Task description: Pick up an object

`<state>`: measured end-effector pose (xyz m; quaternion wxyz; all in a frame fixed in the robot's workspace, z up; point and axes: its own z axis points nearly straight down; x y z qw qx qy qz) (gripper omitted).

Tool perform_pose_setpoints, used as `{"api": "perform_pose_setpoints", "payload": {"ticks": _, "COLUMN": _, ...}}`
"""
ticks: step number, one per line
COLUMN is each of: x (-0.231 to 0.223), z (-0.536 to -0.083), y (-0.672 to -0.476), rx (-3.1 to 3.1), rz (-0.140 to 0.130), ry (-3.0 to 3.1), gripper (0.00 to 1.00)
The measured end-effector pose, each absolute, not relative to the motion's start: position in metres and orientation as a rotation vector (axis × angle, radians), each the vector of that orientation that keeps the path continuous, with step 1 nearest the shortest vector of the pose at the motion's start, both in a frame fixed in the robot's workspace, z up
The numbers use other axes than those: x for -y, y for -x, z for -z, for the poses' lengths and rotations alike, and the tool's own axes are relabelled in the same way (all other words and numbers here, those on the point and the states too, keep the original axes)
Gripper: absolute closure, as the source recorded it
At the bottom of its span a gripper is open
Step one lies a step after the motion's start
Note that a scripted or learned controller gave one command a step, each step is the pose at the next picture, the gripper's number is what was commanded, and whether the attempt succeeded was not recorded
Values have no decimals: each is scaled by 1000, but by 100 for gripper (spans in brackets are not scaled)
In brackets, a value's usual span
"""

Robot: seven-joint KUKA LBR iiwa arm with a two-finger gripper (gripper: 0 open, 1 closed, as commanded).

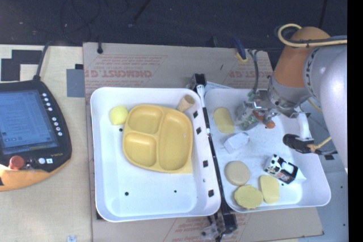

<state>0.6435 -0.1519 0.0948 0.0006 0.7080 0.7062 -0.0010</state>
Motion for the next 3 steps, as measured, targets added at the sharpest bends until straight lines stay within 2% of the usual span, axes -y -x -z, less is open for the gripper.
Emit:
{"api": "perform_pose_setpoints", "payload": {"ticks": 1, "x": 79, "z": -90, "y": -645, "rx": -2223, "rz": -2, "ry": -2217, "gripper": 0}}
{"api": "perform_pose_setpoints", "payload": {"ticks": 2, "x": 81, "z": -102, "y": -647, "rx": -2221, "rz": -6, "ry": -2215, "gripper": 100}}
{"api": "perform_pose_setpoints", "payload": {"ticks": 3, "x": 146, "z": -116, "y": -582, "rx": -2216, "rz": 10, "ry": -2232, "gripper": 100}}
